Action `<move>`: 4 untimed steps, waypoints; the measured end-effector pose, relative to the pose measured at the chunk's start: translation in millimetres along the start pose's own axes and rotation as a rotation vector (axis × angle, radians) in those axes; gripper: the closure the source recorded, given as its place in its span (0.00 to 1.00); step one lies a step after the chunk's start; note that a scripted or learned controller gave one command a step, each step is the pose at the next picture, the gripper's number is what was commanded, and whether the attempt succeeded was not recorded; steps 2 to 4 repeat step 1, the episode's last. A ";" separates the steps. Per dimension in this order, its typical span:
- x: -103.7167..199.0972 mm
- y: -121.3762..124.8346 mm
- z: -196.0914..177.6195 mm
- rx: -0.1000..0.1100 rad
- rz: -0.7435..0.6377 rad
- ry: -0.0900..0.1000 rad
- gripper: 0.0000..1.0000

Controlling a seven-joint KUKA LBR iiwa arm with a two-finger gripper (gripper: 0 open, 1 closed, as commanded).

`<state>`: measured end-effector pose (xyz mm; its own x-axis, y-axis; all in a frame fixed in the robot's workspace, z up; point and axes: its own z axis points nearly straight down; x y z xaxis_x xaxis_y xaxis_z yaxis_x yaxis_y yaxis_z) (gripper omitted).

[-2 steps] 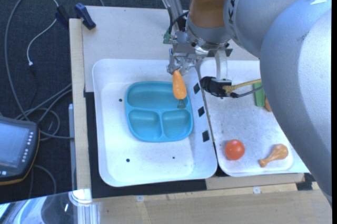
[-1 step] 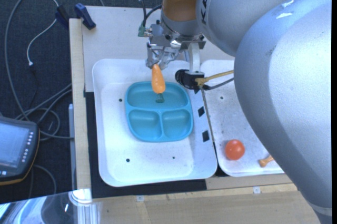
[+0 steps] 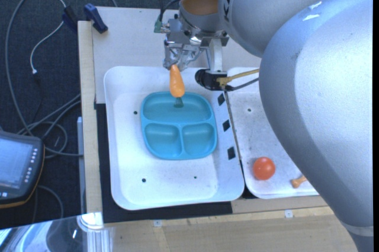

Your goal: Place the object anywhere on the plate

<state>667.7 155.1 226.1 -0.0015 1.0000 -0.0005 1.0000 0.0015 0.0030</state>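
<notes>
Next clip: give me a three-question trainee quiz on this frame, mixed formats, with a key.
1. True or false: the carrot hangs from the hand above the blue plate.
2. How many compartments does the plate have? A) two B) three C) four
3. Fill in: the round orange-red ball lies in the ____ bin.

Key: 1 true; 2 B; 3 right

A: Where's the plate (image 3: 177, 132)?
B: In the left bin (image 3: 127, 185), toward its far end. The carrot (image 3: 176, 82) hangs over the plate's far compartment, under the gripper (image 3: 179, 60).
A: And the right bin (image 3: 256, 188)?
B: A ball (image 3: 264, 168) lies near its front edge.
</notes>
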 end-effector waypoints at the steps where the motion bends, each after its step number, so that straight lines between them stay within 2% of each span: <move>1: 0.1 -0.8 -0.3 0.003 0.000 0.000 0.00; 4: 0.1 -0.8 -0.3 0.003 0.000 0.000 0.00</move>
